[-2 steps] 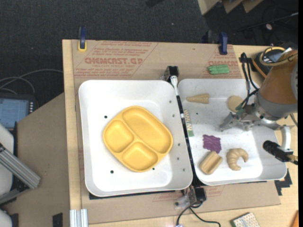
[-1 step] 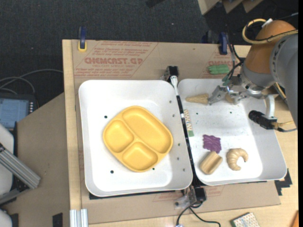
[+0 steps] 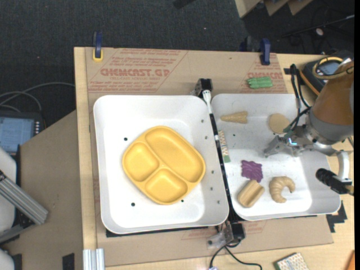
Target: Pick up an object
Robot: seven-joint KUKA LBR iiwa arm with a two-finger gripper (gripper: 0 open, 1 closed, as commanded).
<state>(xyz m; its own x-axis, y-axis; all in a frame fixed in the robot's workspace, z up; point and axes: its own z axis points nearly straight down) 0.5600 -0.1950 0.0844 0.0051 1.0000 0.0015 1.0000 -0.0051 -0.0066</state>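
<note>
White plastic forms the two shallow bins on the bench. The left bin [image 3: 107, 151] holds a yellow divided plate [image 3: 163, 165], three compartments, lying flat near its centre. The right bin [image 3: 256, 103] holds several toy foods: a cone-shaped piece [image 3: 234, 117] near the upper left, a round tan piece [image 3: 278, 122] to its right, a purple piece [image 3: 251, 170] near the middle, a tan bread roll [image 3: 250, 193] just below it, and a croissant [image 3: 282, 188] beside the roll. A green object [image 3: 260, 82] lies on the bench beyond the right bin. The arm enters from the right, its gripper [image 3: 281, 147] low over the right bin between the round tan piece and the purple piece. Nothing is visible between its fingers; whether they are spread or closed cannot be told.
</note>
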